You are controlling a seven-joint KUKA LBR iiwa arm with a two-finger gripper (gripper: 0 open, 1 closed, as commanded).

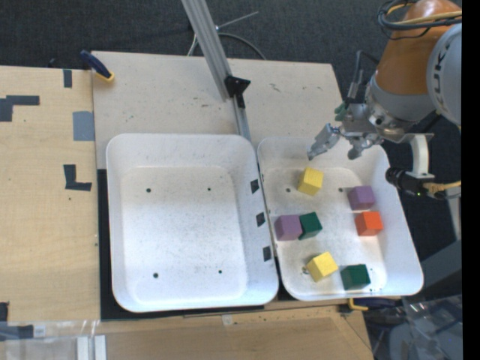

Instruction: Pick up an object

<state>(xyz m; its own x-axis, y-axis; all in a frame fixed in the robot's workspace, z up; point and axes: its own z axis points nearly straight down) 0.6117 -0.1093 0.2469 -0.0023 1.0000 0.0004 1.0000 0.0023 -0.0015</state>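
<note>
Right bin (401, 272): six cubes, with bare floor at twelve o'clock beneath my pincer (336, 147). Arm cut off at three o'clock. My fingers are spread wide, holding nothing, above the far rim; the nearest yellow cube (310, 181) lies at seven o'clock from them.

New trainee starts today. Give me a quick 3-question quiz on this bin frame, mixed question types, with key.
1. True or false: all the blocks lie in the right bin.
2. How many yellow blocks are there?
3. Which block lies nearest the hand? A) the orange block B) the upper yellow block C) the lower green block

Key:
1. True; the left bin holds no block.
2. Two: the upper yellow block and the lower one.
3. B. The orange block and the lower green block lie farther off.
</note>
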